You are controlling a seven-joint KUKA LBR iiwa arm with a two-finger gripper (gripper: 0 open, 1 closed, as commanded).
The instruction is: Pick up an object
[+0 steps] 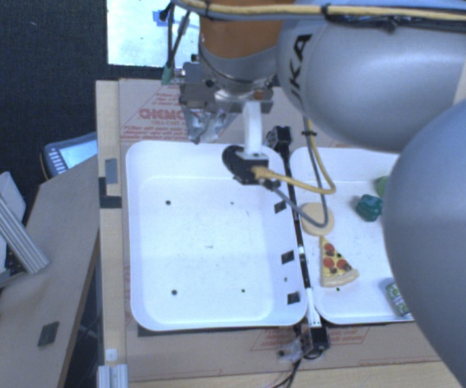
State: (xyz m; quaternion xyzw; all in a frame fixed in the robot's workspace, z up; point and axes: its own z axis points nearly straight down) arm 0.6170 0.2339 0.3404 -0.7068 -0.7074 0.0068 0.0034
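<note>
My gripper hangs under the orange band of the arm, above the far rim of the left bin. Nothing shows beneath it on the bin floor. In the right bin lie a toy pizza slice, a teal object, a tan round piece and a small green item near the front right. The grey arm covers much of the right bin. All these objects lie well to the right of and nearer the camera than the gripper.
A black fitting with a yellow cable hangs beside the gripper over the divide between the bins. Cardboard lies under the bins. A metal rail and grey side table stand at the left.
</note>
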